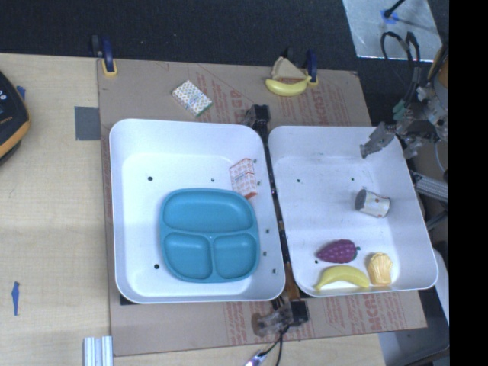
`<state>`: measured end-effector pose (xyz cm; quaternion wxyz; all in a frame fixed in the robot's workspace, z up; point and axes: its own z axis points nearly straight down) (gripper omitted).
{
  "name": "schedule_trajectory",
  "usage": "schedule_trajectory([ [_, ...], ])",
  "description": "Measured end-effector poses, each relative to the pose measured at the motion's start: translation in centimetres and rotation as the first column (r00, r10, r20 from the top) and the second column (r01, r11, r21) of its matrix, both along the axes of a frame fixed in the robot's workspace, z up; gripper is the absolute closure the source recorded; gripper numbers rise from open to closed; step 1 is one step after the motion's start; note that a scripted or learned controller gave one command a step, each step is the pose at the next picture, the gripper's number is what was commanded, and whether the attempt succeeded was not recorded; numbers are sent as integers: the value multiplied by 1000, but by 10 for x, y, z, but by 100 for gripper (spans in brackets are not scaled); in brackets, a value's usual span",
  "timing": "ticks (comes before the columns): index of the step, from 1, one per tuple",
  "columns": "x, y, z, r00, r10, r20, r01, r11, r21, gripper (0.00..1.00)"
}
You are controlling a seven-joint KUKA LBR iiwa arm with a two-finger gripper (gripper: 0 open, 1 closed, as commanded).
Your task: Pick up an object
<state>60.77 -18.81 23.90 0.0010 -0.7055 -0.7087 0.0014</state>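
The right bin (305,158) holds a small grey and white cup (371,202) lying on its side, a purple bunch of grapes (337,251), a yellow banana (342,277) and a pale yellow corn-like piece (379,268). In the left bin (137,139) lie a blue divided plate (209,233) and a small red and white carton (243,178). My gripper (393,143) hovers over the right bin's far right corner, above and behind the cup. It is open, with nothing between its fingers.
Outside the bins, on the cardboard at the back, lie a second banana (287,86) and a small patterned packet (191,97). A yellow and black device (9,117) sits at the far left edge. Cables and metal parts crowd the right side.
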Motion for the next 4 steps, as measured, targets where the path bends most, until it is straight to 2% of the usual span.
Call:
schedule_trajectory([
  [1, 31, -23, -147, 1000, 1, -3, -1, 1000, 1, 0],
  [2, -9, -24, -129, 1000, 1, 0, -1, 1000, -1, 0],
  [3, -8, -25, -119, 1000, 3, -1, -3, 1000, -2, 100],
  [4, 25, -18, -66, 1000, 0, 3, 0, 1000, 0, 100],
])
